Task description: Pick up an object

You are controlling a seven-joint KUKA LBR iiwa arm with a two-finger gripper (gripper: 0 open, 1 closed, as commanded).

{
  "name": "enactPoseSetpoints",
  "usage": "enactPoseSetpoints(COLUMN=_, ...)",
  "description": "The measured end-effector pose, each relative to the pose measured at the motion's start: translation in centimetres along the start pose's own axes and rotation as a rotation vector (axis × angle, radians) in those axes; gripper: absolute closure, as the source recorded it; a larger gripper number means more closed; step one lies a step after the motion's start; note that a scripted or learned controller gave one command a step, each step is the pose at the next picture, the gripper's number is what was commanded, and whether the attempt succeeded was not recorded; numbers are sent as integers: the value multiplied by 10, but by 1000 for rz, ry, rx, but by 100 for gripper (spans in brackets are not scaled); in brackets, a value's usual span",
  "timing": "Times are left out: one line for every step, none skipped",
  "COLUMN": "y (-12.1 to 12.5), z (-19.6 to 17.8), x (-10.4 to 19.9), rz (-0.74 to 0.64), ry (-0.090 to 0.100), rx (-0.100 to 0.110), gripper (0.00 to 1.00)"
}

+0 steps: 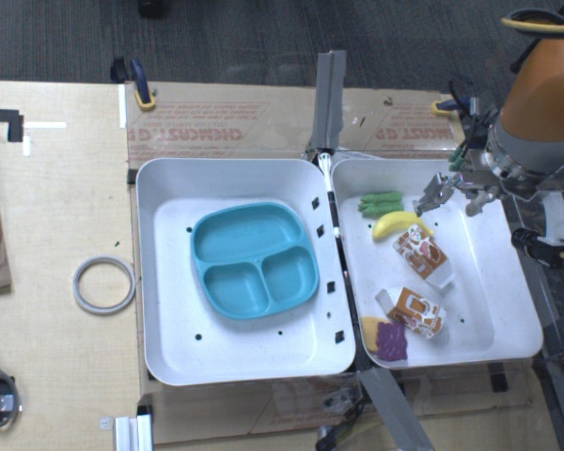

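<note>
The 2 bins (pixel 160 252) are white. In the left one lies a plain turquoise plate (pixel 254 261) with 3 compartments. Beside that plate, in the right bin, sit a dark green piece (pixel 381 203), a yellow banana (pixel 399 224), 2 packets (pixel 421 252) printed in orange-brown and white, and a purple object (pixel 391 340) against a yellow one (pixel 371 328). Left of the plate, a pale grey ring (pixel 104 284) rests on light wood (pixel 47 214). The arm (pixel 536 92) is grey with an orange band.
</note>
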State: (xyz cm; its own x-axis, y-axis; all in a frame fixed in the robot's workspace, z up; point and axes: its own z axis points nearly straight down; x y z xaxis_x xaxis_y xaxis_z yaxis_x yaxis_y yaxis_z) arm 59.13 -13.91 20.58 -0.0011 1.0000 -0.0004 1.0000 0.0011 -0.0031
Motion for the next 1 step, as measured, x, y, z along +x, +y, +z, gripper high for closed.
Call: enactPoseSetpoints(y=-36, z=105, x=6, rz=8, ry=0, rx=-3, gripper=0)
